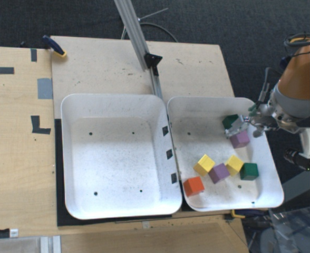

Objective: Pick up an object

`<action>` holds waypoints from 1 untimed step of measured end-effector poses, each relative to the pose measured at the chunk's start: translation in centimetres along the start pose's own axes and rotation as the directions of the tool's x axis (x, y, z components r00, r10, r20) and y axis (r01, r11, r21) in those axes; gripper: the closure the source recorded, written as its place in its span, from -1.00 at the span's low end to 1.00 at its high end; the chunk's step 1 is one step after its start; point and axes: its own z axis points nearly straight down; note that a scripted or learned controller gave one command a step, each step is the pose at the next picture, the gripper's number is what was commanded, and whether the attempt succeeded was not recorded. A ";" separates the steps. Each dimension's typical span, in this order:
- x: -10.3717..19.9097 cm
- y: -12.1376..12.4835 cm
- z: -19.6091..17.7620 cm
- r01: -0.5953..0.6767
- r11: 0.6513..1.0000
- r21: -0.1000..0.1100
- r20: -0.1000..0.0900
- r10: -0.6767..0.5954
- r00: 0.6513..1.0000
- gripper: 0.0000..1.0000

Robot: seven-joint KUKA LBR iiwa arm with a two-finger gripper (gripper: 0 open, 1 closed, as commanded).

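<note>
The two-finger gripper (238, 130) is positioned over the right-hand shallow white bin (271, 194), fingers closed on a light purple cube (241, 139). A dark green block (230, 121) lies just beside it. Below the gripper lie two yellow cubes (204, 164), a purple cube (218, 173), a green cube (249, 171) and an orange cube (194, 185). Left of the gripper sits the second white bin (70, 157).
</note>
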 end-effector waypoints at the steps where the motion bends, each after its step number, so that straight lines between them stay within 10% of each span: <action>1: -2.4 5.4 9.3 0.000 1.000 -0.022 0.009 0.000 1.000 -1.00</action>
